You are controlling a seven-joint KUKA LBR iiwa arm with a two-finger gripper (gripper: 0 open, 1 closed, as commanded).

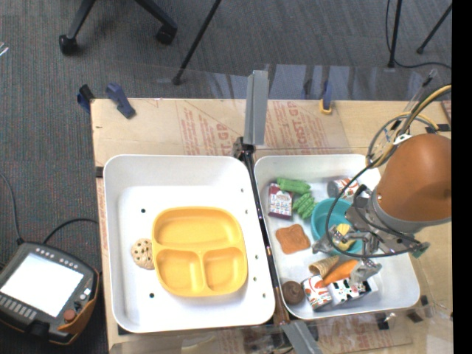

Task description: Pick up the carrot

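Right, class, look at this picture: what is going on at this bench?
A robot arm reaches in from the right over the right bin, which holds toy foods. Its gripper hangs low, right at the carrot, which lies beside an ice cream cone and above a small carton. Whether the carrot is gripped cannot be told. The left bin holds a yellow divided tray with a cookie beside it.

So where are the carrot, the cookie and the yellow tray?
carrot (341,270): camera view, middle of its orange body.
cookie (142,253): camera view, centre of its top face.
yellow tray (198,246): camera view, ridge between compartments.
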